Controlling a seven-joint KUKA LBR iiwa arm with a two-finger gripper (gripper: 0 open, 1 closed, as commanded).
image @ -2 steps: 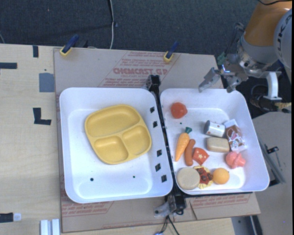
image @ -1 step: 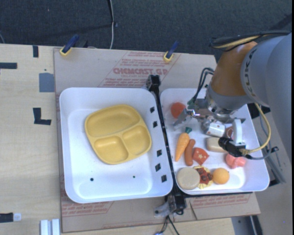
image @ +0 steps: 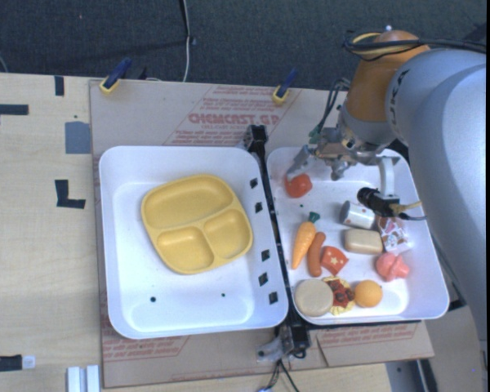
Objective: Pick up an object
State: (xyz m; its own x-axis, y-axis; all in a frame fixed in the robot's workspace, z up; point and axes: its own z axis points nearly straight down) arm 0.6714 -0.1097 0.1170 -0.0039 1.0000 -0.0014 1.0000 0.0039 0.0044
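Over the back of the right shallow white bin (image: 429,300), the end effector (image: 318,167) hangs with its two fingers spread apart, gripping nothing. A small red tomato-like toy (image: 299,185) lies just below, near an orange plastic carrot (image: 303,243).

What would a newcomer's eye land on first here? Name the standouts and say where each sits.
First the yellow divided plate, alone in the left bin. Next the heap of toy food in the right bin: a carrot, a red tomato, an orange. Then the grey arm with its orange band, reaching in over that bin's far end.
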